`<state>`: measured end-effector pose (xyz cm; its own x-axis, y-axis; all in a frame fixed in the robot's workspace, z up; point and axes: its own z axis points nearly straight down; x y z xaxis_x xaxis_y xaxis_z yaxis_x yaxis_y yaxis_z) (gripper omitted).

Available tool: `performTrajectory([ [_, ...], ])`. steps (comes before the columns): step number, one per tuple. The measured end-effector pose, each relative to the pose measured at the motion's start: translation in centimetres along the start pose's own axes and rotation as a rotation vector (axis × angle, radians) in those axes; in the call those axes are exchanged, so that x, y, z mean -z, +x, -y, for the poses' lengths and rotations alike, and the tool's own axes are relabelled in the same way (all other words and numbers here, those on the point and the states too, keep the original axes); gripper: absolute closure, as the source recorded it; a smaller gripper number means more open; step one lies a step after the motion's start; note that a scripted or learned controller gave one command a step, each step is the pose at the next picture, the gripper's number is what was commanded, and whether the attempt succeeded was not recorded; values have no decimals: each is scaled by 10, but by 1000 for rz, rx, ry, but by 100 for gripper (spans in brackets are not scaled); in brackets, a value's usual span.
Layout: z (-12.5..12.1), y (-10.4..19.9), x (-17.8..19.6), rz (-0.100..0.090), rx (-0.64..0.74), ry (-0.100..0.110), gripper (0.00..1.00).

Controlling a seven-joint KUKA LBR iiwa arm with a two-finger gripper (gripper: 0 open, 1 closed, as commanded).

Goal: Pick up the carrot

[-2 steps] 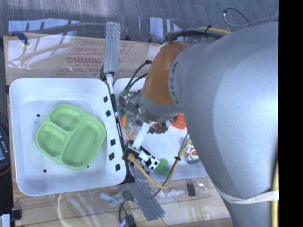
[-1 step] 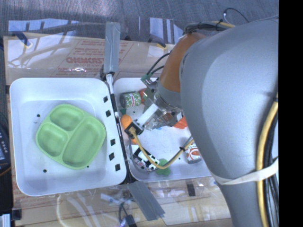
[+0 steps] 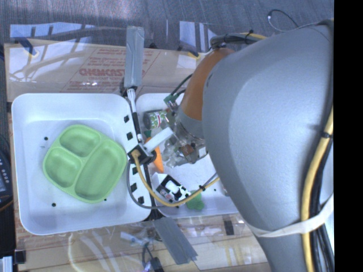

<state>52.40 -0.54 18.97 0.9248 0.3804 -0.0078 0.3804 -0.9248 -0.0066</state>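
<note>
clearly we have the jaws (image 3: 170,152) low in the right bin (image 3: 148,103), beside the carrot (image 3: 159,163) we want; their spread we cannot tell.

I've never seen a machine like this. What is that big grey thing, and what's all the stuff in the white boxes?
The big grey thing is a robot arm with an orange band. It reaches in from the right, and the camera looks down from above. At its end is a gripper, a kind of two-finger hand, low over the right bin. There are two white bins side by side. The left bin holds a green plate with three sections. In the right bin a bit of orange, probably the carrot, lies beside the gripper. Something green lies nearer the front. I can't tell whether the gripper holds anything.
</note>
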Motion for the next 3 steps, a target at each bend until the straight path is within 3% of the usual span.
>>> performTrajectory([
  [1, 0, 0, 0, 0, 0, 1, 0],
  [2, 88, -17, 0, -1, 161, -2, 0],
  [3, 33, -38, 20, -5, 160, -5, 0],
])
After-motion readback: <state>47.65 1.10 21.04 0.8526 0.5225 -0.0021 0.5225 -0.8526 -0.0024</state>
